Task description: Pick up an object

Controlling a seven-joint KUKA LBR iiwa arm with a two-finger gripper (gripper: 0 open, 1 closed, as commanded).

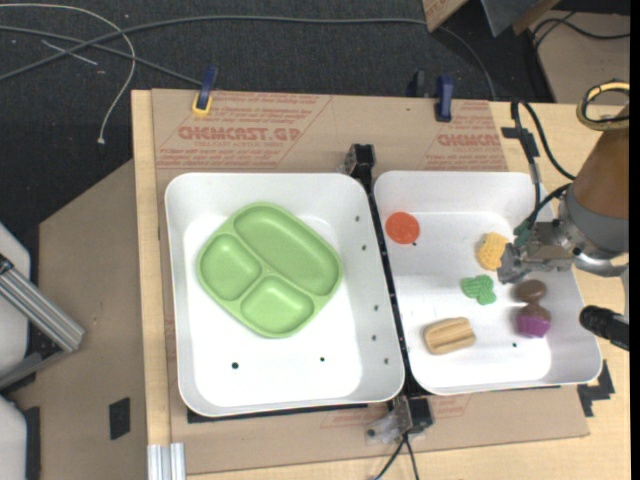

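Brown object (530,291): right bin (450,193), just beside end effector (516,265), probably targeted.
End effector grip: cannot tell.

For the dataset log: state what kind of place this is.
Probably a robotics lab test bench, not a kitchen. Two white bins sit on a clamped board, toy food such as a plastic hot dog bun lies by the gripper, and loose cables cross the floor.

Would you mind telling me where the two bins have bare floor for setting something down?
Left bin: bare strip along the near wall below the green divided plate. Right bin: bare patch between the orange disc and bread roll. Crowded at right, around the gripper.
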